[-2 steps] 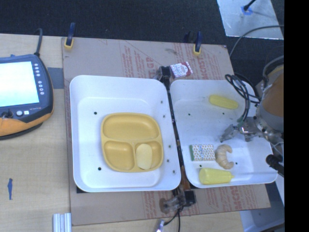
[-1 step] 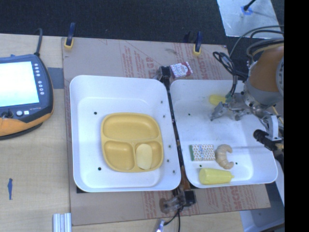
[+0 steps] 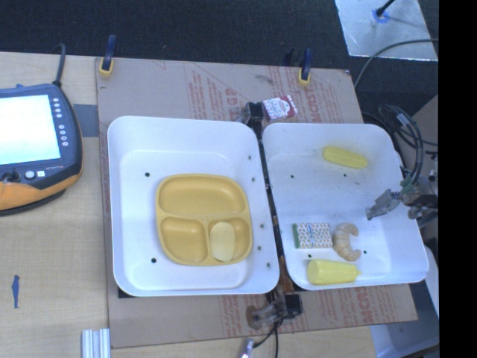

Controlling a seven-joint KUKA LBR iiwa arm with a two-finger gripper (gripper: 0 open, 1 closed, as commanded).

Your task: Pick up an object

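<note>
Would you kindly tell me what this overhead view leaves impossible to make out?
- Grey two-finger gripper, at the right bin's edge: too small and blurred to tell how its fingers stand; the arm behind it is cut off by the right edge.
- Small printed packet in the right white bin: pattern too fine to read.
- Red-and-white wrapper above the bins: label unreadable.
- White handheld screen: cut by the left edge, display washed out.

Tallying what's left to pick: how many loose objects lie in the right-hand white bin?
4: a yellow corn cob near the far wall, a patterned square packet, a beige croissant beside it, a yellow cylinder by the near wall.
</note>
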